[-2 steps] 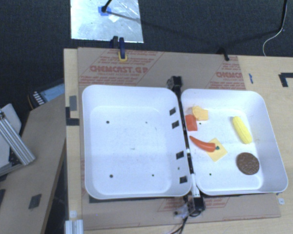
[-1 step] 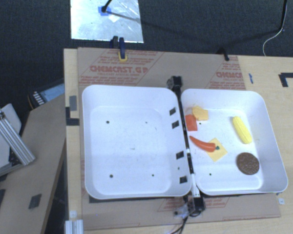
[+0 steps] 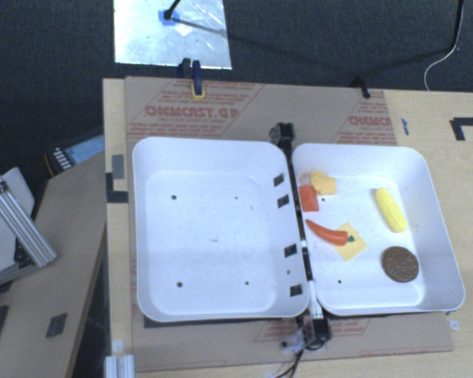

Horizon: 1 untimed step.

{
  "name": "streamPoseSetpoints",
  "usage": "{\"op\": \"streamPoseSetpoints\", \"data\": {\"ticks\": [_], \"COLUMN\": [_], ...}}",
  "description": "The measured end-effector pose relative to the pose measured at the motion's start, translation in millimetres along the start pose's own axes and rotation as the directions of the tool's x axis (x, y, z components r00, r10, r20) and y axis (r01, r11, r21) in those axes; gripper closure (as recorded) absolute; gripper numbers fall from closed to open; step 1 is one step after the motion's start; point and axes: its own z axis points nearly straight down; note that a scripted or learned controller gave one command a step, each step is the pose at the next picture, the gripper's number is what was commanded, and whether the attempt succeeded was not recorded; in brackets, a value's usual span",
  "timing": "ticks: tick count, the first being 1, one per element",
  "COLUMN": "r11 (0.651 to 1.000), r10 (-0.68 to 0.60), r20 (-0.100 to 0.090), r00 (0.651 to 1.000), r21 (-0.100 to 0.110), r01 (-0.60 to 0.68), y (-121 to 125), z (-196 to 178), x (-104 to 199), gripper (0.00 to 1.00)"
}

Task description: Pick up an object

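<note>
The right bin (image 3: 433, 211) holds several toy foods. A yellow corn cob (image 3: 390, 209) lies toward its right side. A round brown patty (image 3: 400, 264) rests near the front right corner. A red chilli pepper (image 3: 328, 231) lies partly on a flat yellow cheese slice (image 3: 351, 245) near the bin's middle left. An orange-red block (image 3: 308, 198) and a small yellow chunk (image 3: 324, 183) sit close together by the left wall.
The left bin (image 3: 213, 227) sits beside the right one, joined by black clips (image 3: 288, 203) along the shared edge. Both rest on a cardboard sheet (image 3: 221, 109). A shiny metal plate (image 3: 172, 20) lies on the dark floor behind the bench.
</note>
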Motion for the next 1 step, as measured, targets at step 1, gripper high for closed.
{"op": "streamPoseSetpoints", "data": {"ticks": [1], "r11": [1.0], "r10": [-0.004], "r20": [0.002], "r00": [1.0], "r21": [-0.004], "r01": [0.004], "y": [0.8], "z": [-11.6], "x": [-0.3], "gripper": [1.0]}}
